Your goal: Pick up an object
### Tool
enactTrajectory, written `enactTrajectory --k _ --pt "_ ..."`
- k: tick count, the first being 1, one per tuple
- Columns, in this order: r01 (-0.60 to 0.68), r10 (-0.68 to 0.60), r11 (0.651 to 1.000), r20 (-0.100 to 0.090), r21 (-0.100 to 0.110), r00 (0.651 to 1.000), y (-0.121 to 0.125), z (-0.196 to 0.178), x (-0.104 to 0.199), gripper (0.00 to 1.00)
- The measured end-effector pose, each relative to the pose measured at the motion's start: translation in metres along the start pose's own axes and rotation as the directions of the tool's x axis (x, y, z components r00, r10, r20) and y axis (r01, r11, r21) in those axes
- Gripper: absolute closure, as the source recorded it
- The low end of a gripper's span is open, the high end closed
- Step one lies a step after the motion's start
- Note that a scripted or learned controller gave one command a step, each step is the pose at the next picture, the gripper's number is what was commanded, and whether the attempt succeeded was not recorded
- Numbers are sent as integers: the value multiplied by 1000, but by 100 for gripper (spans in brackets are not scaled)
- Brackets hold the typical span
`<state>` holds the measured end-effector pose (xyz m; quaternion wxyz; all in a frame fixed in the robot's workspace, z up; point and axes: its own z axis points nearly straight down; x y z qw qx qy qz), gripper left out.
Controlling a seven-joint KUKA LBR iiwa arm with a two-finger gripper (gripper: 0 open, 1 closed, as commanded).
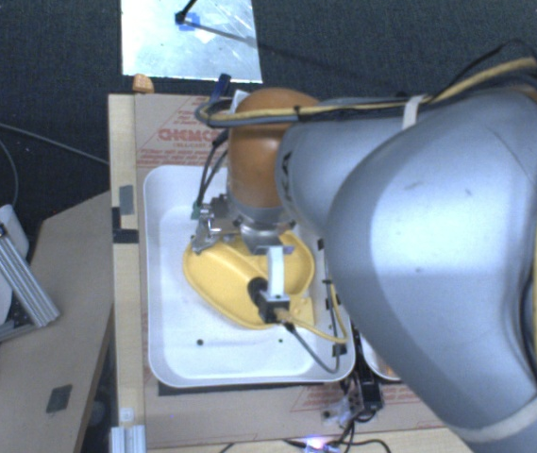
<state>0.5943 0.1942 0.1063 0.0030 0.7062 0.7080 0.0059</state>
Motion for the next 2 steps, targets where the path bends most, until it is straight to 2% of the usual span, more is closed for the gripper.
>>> enactTrajectory --k 1,2 --pt "4 -4 1000 0 2 1000 54 -47 43 0" --pt "-6 6 1000 5 13 1000 75 -5 -13 0"
